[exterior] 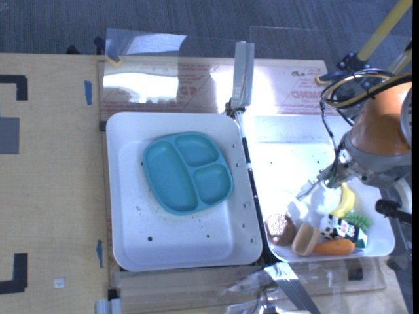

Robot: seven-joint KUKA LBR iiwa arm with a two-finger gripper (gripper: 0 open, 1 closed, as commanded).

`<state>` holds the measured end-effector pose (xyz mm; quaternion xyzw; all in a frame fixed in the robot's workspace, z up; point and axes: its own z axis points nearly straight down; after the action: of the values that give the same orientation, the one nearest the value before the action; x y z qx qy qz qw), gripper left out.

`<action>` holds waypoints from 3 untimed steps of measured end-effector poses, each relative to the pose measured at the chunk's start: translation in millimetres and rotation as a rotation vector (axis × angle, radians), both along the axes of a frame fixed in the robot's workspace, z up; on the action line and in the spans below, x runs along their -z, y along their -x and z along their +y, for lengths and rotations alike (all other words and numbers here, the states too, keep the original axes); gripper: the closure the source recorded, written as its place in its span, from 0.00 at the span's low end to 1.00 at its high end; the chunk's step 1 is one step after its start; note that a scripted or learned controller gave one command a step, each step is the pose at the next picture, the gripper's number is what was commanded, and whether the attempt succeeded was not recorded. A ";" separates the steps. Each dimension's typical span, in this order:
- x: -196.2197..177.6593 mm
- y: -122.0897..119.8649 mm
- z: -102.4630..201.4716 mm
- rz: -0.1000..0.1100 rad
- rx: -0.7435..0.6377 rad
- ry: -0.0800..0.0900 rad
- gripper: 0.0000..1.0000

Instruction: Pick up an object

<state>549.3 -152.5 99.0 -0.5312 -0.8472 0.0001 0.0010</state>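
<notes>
Closest to the camera, the front corner of the right bin (288, 142) has a little pile of toy food: a brown round piece (279, 227), a tan bread roll (305, 239) leaning next to it, an orange carrot (334, 246) lying flat, and something green (359, 220) behind a black-and-white thing (342, 229). A banana (345, 201) sits just above that bunch. The gripper (322, 187) is down right by the banana, but honestly I can't tell how it's set or whether it has anything. Over in the left bin (124, 175) there's a blue divided plate (187, 173). Further back, clear plastic panels (163, 77) stand behind both bins.
</notes>
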 end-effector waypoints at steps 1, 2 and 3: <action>-9.6 -41.4 46.8 -0.006 0.282 0.000 0.00; 10.8 53.2 55.8 -0.007 0.188 0.000 0.00; -1.3 50.3 54.4 -0.018 0.191 0.002 1.00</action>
<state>499.0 -98.1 100.4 -0.6096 -0.7927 -0.0039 -0.0073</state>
